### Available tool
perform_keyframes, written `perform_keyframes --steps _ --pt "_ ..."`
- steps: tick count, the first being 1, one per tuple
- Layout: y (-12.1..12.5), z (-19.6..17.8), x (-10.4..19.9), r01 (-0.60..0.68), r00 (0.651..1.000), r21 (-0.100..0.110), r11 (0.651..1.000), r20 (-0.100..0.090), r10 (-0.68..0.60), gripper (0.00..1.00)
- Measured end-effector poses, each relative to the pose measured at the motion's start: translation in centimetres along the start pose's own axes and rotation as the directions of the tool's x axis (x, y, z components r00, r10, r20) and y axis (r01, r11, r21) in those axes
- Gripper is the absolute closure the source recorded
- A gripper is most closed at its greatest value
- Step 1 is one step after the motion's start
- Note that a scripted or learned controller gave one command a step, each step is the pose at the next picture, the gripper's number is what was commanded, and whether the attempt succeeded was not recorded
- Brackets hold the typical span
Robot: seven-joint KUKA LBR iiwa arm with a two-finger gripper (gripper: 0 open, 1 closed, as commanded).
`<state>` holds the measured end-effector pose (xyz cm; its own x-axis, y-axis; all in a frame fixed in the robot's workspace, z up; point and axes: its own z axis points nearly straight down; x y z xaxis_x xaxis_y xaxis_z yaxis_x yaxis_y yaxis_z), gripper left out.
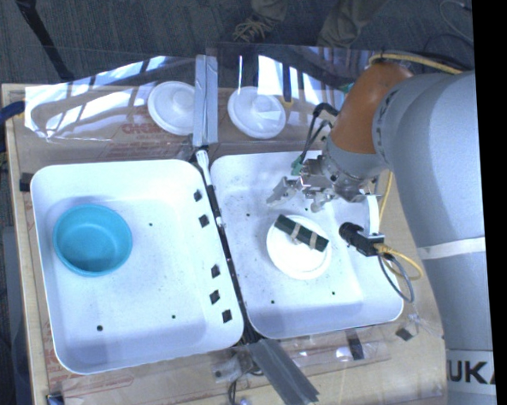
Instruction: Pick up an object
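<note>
In the right bin [269, 312] a small dark block with a pale green stripe [301, 233] lies on a round white disc [298, 259]. My gripper [298, 196] hangs just behind the block, near the bin's back half, with its two metal fingers spread open and nothing between them. The grey arm with its orange band [363, 105] comes in from the right. The left bin [150, 323] holds a blue bowl [93, 240] at its left side.
Two round white lids [173, 106] [257, 113] rest on the bench behind the bins. A raised divider with black clips [215, 242] runs between the bins. A black connector with a yellow cable [363, 238] hangs off the arm over the right bin's right side.
</note>
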<state>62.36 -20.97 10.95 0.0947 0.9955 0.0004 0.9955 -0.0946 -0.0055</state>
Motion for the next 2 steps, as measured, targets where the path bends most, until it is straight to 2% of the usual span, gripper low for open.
perform_keyframes --steps 1,2 --pt "-4.6 1.8 0.1 0.148 0.989 -0.004 0.989 0.001 -0.148 0.00" --pt "-5.9 1.8 0.4 0.274 0.962 -0.003 0.962 -0.001 -0.274 0.00"
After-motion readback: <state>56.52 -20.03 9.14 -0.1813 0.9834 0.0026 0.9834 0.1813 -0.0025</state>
